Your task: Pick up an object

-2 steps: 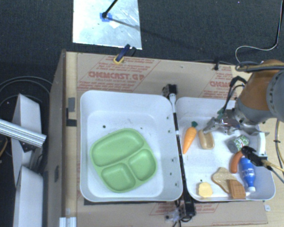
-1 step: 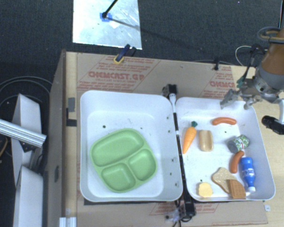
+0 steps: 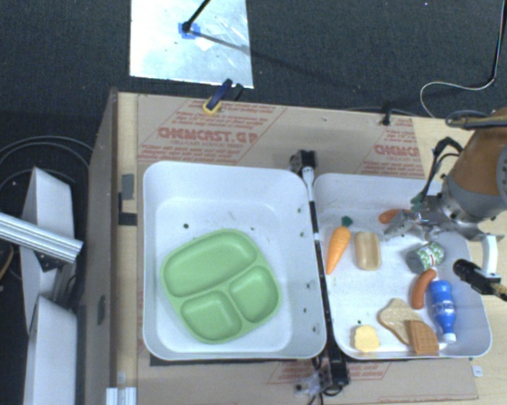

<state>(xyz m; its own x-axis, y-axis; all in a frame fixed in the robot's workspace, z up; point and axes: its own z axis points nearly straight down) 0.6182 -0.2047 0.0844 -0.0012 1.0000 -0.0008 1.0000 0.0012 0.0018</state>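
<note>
My gripper (image 3: 414,223) hangs low over the back of the right bin (image 3: 355,187), with the grey arm and its orange band reaching in from the right. A small red-orange piece (image 3: 390,216) lies just left of the gripper's tip, close to it or touching. Below the gripper sits a grey-green lump (image 3: 426,256). A carrot (image 3: 338,247) and a tan bread roll (image 3: 368,250) lie side by side toward the bin's left. Nothing shows between the fingers.
Along the right bin's front lie a red sausage (image 3: 422,288), a blue bottle (image 3: 441,308), a toast slice (image 3: 395,315), a brown slice (image 3: 421,337) and a yellow piece (image 3: 366,337). The left bin (image 3: 229,175) holds a green divided plate (image 3: 220,284).
</note>
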